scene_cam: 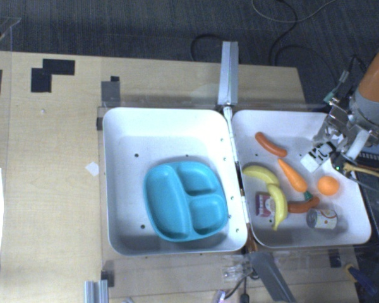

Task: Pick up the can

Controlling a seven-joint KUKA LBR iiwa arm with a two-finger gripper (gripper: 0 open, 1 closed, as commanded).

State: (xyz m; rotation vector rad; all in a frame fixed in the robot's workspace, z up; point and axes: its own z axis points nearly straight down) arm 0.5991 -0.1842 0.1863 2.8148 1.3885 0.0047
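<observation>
claw point(331, 145) state cannot be told. it is poised over the right bin's point(365, 235) far right part. the can point(321, 219) is seen below it, nearer the front rim, lying on its side, long axis left-right, beyond the orange point(328, 185).

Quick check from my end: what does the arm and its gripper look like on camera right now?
The arm is grey with an orange band above the wrist. The gripper is silver-grey metal with black parts, a white block with black markings near its tip, and thin cables along the wrist.
</observation>
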